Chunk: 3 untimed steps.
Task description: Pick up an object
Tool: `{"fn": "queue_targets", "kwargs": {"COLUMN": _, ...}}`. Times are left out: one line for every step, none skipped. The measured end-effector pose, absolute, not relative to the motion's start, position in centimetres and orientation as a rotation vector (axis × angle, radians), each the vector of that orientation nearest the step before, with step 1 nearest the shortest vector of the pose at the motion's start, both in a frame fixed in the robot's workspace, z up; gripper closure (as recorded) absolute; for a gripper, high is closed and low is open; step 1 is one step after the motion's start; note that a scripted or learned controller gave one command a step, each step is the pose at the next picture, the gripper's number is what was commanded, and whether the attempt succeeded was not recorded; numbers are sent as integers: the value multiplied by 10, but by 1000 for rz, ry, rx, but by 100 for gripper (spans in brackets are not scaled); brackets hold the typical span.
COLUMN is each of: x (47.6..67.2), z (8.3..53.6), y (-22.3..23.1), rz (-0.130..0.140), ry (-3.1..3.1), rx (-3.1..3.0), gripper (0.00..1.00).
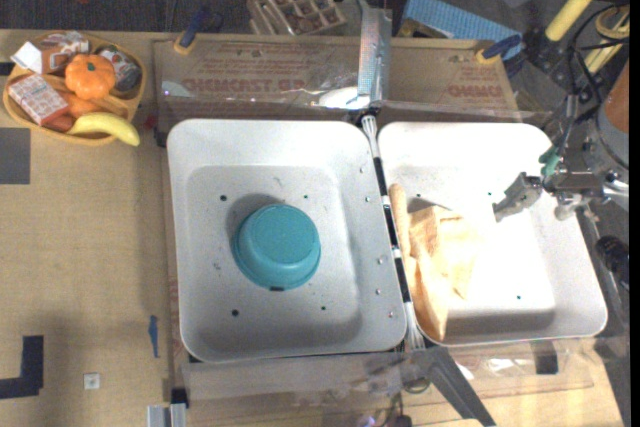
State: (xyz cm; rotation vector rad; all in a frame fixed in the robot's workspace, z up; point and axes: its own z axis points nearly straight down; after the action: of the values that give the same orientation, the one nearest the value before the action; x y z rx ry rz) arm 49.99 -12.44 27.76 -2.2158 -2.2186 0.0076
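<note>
A teal bowl (278,246) lies upside down in the middle of the left bin (200,155). A tan, bread-like object (438,260) lies along the left side of the right bin (560,300). My gripper (513,196) hangs over the right part of the right bin, reaching in from the right edge. It is a little to the right of and above the tan object, apart from it. Nothing shows between its fingers.
A yellow dish with toy fruit, an orange pumpkin and a banana (75,90) sits at the far left of the bench. A cardboard wall (270,80) stands behind both bins. Cables and clutter lie beyond it.
</note>
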Motion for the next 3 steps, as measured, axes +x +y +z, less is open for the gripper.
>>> {"fn": "queue_targets", "kwargs": {"x": 552, "z": 180, "y": -79, "rz": 8, "ry": -2124, "rx": -2307, "gripper": 0}}
{"fn": "queue_targets", "kwargs": {"x": 570, "z": 90, "y": -94, "rz": -12, "ry": -2352, "rx": -2089, "gripper": 0}}
{"fn": "queue_targets", "kwargs": {"x": 571, "z": 98, "y": -97, "rz": -15, "ry": -2347, "rx": -2099, "gripper": 100}}
